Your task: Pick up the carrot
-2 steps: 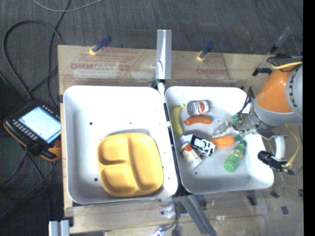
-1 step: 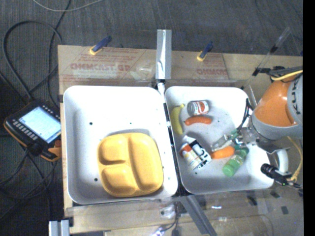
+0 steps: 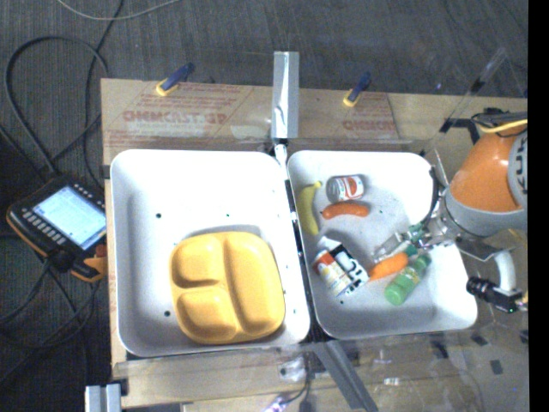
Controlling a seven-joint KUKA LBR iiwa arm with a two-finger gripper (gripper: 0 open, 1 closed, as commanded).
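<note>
Nearest the camera, a yellow divided tray [image 3: 228, 287] is sitting in the left bin [image 3: 137, 230]. In the right bin [image 3: 446, 312], a green bottle [image 3: 406, 282] is lying just beside the carrot [image 3: 388, 267], with a white carton [image 3: 341, 269] to their left. The gripper [image 3: 410, 237] is reaching in just above the carrot's upper end; whether it is released or clenched cannot be told. Farther back, a red sausage [image 3: 346, 210], a banana [image 3: 308, 209] and a can [image 3: 346, 186] are lying near the bin's far wall.

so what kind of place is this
Probably a robotics lab test bench: two shallow white plastic bins clamped to a board, a handheld orange-and-black teach pendant beside them, and loose black cables across the dark carpet.
</note>
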